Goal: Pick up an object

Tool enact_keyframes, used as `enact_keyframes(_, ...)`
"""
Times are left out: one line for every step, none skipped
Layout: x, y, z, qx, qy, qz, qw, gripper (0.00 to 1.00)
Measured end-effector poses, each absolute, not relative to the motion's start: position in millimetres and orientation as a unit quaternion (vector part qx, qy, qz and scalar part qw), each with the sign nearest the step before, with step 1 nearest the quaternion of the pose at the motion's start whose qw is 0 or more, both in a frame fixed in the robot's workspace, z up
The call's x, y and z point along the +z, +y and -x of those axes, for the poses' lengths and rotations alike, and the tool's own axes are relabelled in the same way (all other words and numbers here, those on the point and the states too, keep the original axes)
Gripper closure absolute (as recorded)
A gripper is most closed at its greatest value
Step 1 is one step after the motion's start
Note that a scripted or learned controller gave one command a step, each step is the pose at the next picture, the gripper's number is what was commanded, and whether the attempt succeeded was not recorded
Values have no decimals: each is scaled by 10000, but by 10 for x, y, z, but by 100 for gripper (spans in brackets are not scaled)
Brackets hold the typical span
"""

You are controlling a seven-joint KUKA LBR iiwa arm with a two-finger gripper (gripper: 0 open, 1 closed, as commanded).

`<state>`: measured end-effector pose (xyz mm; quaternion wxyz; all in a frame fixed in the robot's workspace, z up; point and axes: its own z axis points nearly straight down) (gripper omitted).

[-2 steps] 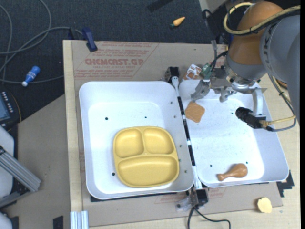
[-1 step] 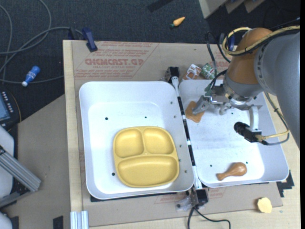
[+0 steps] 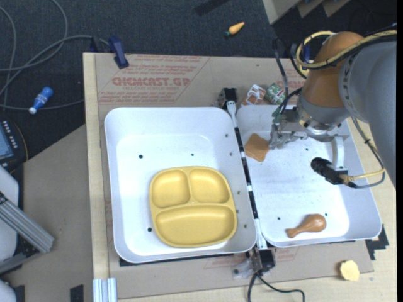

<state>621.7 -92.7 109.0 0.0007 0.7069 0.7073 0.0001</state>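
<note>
Drumstick [image 3: 306,225]; "CHEMCAST GP" cardboard [image 3: 151,80]

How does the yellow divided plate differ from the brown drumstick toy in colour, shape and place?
The yellow divided plate is pale yellow; the drumstick toy is brown. The plate is broad, with three compartments; the drumstick is slim, with one thick end. The plate lies in the left bin, the drumstick in the right bin. Both lie untouched.

One fixed camera looks down at a slant on the surface [image 3: 94,168], seeing both white bins whole. The arm [image 3: 371,68] enters from three o'clock.
</note>
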Motion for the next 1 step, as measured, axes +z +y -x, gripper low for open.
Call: enact_keyframes(1190, -925, -6221, 4, 7075, -7067, 16, 100)
